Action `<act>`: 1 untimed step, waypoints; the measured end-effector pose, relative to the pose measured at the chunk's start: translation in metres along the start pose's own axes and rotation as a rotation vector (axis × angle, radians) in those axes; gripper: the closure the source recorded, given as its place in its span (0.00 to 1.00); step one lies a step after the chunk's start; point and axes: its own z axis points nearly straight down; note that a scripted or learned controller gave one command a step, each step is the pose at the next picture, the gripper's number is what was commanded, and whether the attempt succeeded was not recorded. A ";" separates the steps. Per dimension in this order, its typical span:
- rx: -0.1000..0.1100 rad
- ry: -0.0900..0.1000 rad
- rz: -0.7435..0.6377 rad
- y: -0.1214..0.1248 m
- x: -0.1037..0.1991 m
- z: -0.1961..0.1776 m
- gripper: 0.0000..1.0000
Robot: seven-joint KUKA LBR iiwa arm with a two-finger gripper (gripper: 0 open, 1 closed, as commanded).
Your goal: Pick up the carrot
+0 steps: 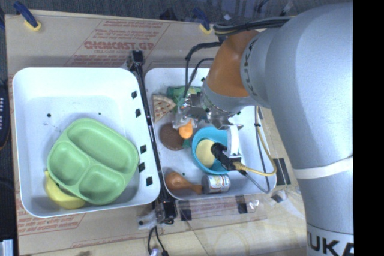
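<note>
A: Where is the small orange carrot (186,129)?

B: It lies in the right-hand shallow white bin (264,180), near the middle, between a round dark-brown disc (170,138) and a bright blue bowl (217,136). It seems to touch the bowl's rim.

A: And the arm's two-finger gripper (191,111)?

B: It hangs low over that bin, directly above the carrot and very close to its upper end. Whether it is released or clenched cannot be told, and the carrot cannot be seen to be grasped.

A: What else is in that bin?

B: A pale yellow ball (205,153) sits in the blue bowl. A tan triangular slice (161,107) lies by the left wall, with a green item (176,93) just behind it. Along the near wall a brown drumstick-shaped piece (180,183) lies end to end with a small silver can (218,183) on its side.

A: And the left-hand white bin (36,87)?

B: It holds a light green divided plate (91,159), tilted, with a yellow object (62,199) poking out from under its near edge.
</note>
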 end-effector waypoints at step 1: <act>0.006 0.003 -0.019 0.017 -0.004 -0.019 1.00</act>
